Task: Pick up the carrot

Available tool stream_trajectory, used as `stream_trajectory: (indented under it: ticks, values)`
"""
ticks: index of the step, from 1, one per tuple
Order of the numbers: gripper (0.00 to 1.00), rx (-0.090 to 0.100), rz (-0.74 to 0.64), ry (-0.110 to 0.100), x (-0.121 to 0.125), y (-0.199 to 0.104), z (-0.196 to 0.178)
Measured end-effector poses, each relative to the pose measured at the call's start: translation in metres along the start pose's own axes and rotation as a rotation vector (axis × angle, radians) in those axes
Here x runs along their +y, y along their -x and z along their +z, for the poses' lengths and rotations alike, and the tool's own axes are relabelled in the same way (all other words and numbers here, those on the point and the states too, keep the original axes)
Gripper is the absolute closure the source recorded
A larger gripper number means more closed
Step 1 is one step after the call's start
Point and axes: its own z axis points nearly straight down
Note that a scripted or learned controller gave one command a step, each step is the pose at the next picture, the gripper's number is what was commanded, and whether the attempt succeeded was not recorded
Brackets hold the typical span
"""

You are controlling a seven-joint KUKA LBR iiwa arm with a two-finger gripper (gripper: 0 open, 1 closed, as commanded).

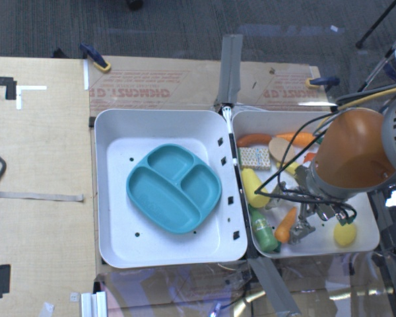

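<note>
Two shallow white bins are seen side by side on the bench. The left white bin (105, 190) carries a teal plastic divided plate (174, 187) lying flat near its middle, well apart from the work in hand. The right white bin (366, 240) holds a loose pile of toy food, and the grey arm with its orange band (353, 152) is reached in over it from the right, so that a good part of the contents is covered. The small orange carrot (286, 224) — the task's thing — is found in the lower half of this bin, lying at a slant, just beside a green bottle-shaped item (264, 235) on its left and below a yellow banana-like piece (252, 187). The two-finger gripper (305, 228) is hung just to the right of the carrot, close to its lower end, a placement that is judged to serve an approach from the side. Whether its fingers are parted or closed cannot be told, since cables and the wrist hide them; nothing is seen between them. A small yellow lemon-like fruit (345, 234) rests near the bin's lower right corner — clear of the carrot. The carrot is judged not yet lifted.
</note>
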Motion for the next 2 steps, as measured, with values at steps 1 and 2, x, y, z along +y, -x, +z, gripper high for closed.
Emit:
stream_trajectory:
  ticks: [1, 2]
  values:
    - [1.00, -0.004, -0.003, -0.003, -0.001, 0.003, -0.010]
    - [1.00, -0.008, 0.077, -0.005, 0.051, 0.026, -0.102]
